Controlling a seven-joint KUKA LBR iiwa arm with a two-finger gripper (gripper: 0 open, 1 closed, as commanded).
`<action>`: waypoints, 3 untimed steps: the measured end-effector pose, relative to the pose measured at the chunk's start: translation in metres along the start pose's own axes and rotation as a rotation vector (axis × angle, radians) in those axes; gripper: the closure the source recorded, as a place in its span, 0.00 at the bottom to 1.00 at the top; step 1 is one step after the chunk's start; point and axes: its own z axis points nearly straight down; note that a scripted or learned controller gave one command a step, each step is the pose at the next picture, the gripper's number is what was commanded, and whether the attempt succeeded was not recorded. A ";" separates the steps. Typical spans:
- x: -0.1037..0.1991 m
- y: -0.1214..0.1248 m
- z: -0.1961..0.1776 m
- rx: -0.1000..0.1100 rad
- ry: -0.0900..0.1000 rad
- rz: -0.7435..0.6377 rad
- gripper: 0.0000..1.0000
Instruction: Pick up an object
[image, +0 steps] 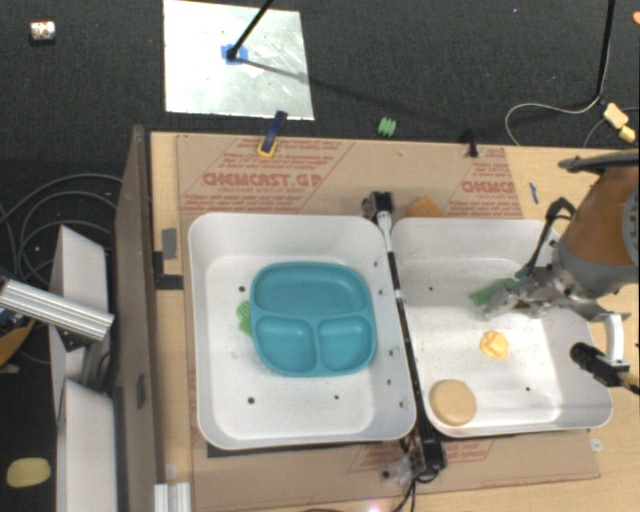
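Observation:
In the right bin, my gripper reaches in from the right and sits low near the bin's middle. A small green object lies right at its tip, on the left side; I cannot tell whether it is gripped or only touched. A yellow lumpy object lies on the bin floor just below the gripper. Near the bin's front left corner rests a round tan object.
The left bin holds a teal divided plate with a small green piece peeking out at its left edge. A black divider runs between the bins. Cables lie beyond the bench at the right.

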 end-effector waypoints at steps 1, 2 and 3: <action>0.049 0.067 -0.002 -0.010 0.000 -0.004 0.00; 0.044 0.066 -0.015 -0.014 -0.004 -0.001 1.00; 0.044 0.066 -0.014 -0.013 -0.005 -0.002 0.00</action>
